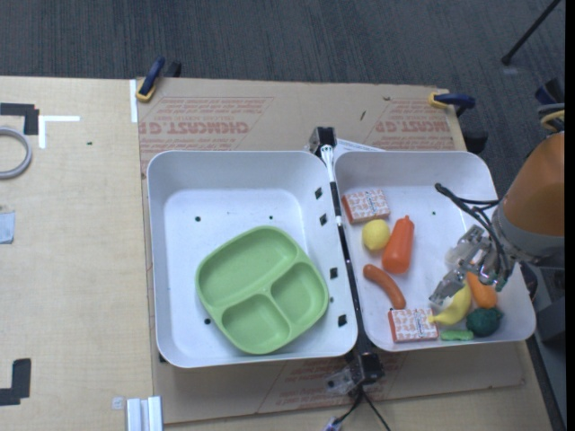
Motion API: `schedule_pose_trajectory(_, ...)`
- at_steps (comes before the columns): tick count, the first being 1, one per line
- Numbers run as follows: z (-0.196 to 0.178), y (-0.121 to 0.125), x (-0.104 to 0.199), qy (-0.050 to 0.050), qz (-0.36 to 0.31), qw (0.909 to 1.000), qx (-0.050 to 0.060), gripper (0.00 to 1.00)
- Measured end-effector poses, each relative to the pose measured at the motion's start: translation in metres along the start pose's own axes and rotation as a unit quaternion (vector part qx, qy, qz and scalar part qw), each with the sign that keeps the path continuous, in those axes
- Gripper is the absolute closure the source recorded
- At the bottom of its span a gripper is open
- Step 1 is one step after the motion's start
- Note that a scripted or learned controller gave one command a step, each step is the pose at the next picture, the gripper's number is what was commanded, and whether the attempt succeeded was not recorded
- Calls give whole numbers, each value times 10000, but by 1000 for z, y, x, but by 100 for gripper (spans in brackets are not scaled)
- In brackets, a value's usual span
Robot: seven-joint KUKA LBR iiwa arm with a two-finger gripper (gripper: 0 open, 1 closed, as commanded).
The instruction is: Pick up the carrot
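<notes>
The carrot (482, 293), orange with a dark green leafy top, lies in the right bin (422, 173) near its front right corner. My gripper (464, 275) hangs low over that corner, its metal head just left of the carrot and partly overlapping it. Whether it touches the carrot cannot be told. A yellow banana (455, 307) lies right beneath the gripper, beside the carrot.
The right bin also holds two small red-and-white boxes (366, 205) (412, 325), a lemon (375, 234), an orange bottle (399, 244), a sausage (384, 285) and a green pod (456, 335). A green divided plate (261, 289) sits in the left bin (180, 196).
</notes>
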State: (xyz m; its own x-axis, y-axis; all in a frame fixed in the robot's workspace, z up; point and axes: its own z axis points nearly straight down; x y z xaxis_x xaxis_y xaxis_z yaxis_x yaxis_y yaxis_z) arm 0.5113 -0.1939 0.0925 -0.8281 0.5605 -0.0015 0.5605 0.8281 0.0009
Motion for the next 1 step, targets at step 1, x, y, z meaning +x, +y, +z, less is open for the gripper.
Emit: schedule_pose_trajectory(1, -11, 1, -1, -22, 15, 10000, -10, 100)
